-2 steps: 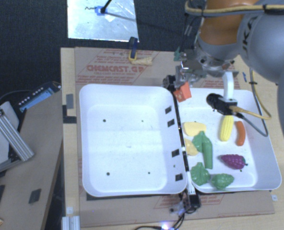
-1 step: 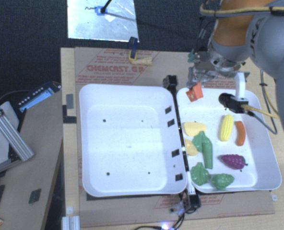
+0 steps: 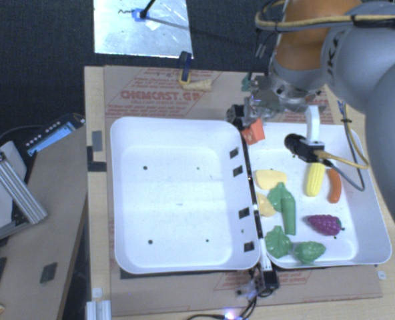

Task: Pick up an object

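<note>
Looking down, we see the gripper (image 3: 252, 120) above the right bin's (image 3: 374, 235) far left corner with an orange piece (image 3: 253, 134) just beneath it, grip unclear, while corn (image 3: 314, 179), a carrot (image 3: 333, 186), grapes (image 3: 325, 224) and green vegetables (image 3: 286, 209) lie in that bin.

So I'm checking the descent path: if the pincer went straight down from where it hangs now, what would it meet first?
Probably the orange piece just under the pincer, at the back left corner of the right bin. Depth is hard to judge from this slant.
</note>
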Robot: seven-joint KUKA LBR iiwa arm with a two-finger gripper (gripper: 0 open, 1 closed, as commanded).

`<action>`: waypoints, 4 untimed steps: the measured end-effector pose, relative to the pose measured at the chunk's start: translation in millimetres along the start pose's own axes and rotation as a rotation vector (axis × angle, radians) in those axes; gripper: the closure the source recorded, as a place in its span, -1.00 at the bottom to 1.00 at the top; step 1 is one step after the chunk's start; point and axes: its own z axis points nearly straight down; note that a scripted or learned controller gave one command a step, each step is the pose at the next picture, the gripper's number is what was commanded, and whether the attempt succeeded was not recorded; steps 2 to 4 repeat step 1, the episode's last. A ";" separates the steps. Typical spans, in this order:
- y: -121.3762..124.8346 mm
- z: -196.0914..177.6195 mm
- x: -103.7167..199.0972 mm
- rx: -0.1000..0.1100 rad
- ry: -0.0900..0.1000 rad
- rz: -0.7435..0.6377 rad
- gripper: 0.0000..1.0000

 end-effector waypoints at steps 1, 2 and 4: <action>-27.2 32.1 17.1 0.004 0.000 0.001 1.00; -27.2 32.1 17.1 0.004 0.000 0.001 1.00; -27.2 32.1 17.1 0.004 0.000 0.001 1.00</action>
